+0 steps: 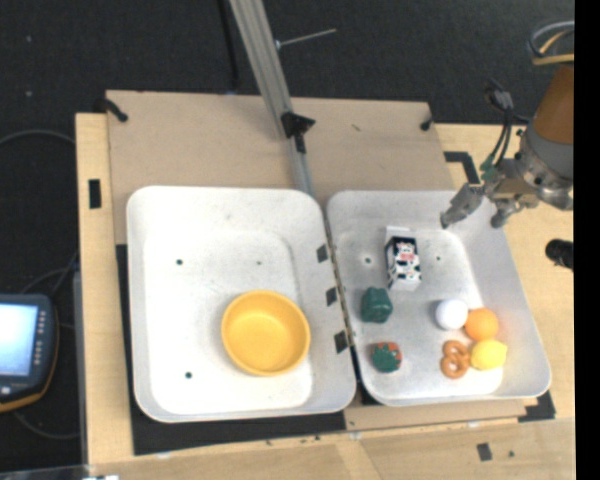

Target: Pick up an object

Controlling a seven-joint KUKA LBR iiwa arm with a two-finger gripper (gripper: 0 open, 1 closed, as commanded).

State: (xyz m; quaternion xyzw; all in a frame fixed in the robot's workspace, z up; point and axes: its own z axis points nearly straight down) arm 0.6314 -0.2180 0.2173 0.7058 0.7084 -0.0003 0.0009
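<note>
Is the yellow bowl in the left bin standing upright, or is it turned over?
Upright. The yellow bowl shows its open mouth to the camera: the round rim and hollow inside are visible. It sits in the left bin.

pincer (477,208) open, above right bin (510,298) | yellow bowl (266,332) in left bin (170,228)

I see a plain yellow round bowl (266,332) in the white left bin (170,228). In the white right bin (500,278) I count a dark green block (376,305), a white ball (450,314), an orange ball (482,324) and a white-and-black patterned box (404,258).
</note>
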